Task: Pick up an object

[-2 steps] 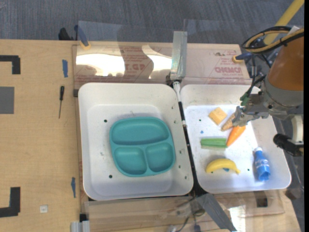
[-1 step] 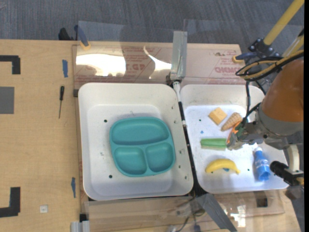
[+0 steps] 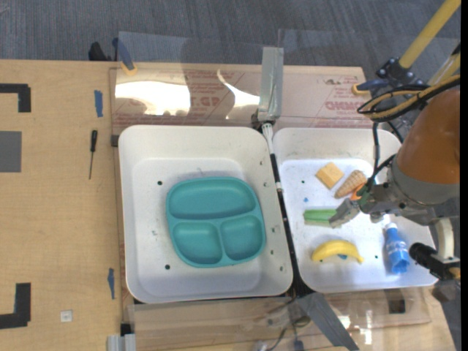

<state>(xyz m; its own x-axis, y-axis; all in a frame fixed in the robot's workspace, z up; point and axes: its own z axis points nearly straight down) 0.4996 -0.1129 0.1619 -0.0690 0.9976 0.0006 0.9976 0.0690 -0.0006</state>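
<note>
The right bin (image 3: 333, 134) holds several small items. A green stick-shaped piece (image 3: 316, 216) lies near its middle, and my gripper (image 3: 341, 216) sits low at that piece's right end, touching or nearly touching it. A yellow banana (image 3: 336, 251) lies just below the gripper. To the right, under the wrist, a blue bottle (image 3: 395, 249) lies on its side. An orange square cracker (image 3: 329, 175) and a tan cone-shaped toy (image 3: 350, 183) rest above the gripper. The arm's grey and orange body covers the bin's right side.
The left bin (image 3: 146, 152) holds a teal divided plate (image 3: 216, 220). A raised divider (image 3: 276, 189) separates the two bins. Cables (image 3: 395, 101) hang at the upper right. A screwdriver (image 3: 92, 152) lies on the wooden bench to the left.
</note>
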